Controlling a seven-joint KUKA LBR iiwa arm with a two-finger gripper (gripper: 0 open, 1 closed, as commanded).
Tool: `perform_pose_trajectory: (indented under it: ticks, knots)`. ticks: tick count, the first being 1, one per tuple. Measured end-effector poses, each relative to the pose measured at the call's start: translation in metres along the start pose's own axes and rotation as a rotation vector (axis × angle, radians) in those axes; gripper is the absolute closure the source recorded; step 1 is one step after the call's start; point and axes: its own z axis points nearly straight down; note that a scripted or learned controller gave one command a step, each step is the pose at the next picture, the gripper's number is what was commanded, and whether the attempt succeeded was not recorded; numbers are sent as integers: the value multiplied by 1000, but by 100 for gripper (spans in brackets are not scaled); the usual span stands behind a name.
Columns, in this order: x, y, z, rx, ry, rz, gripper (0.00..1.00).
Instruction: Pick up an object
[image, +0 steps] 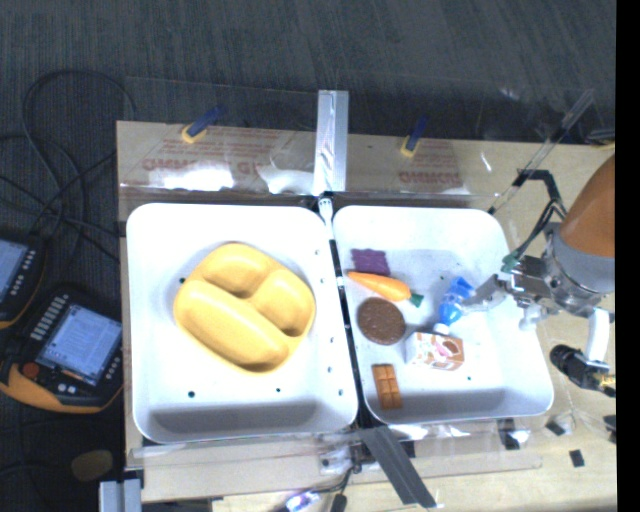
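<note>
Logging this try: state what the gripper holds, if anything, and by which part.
Cannot be told. The gripper sits at the right bin's right rim, too unclear to read. The nearest thing, a blue bottle, lies apart from it inside the bin.

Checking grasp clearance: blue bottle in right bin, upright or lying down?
Lying down. The blue bottle rests on its side on the right bin floor, long axis slanted, beside the white carton.

Grey metal robot arm (580, 270) with a broad orange band above the wrist; silver-grey wrist block, thin black cable looping beside it, dark fittings below.
</note>
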Motion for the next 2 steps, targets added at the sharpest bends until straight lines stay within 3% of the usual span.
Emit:
perform_pose_trajectory:
  ticks: [1,2]
  knots:
    - [44,73,20,2,-1,148,0]
    - [26,78,78,-2,8,107,0]
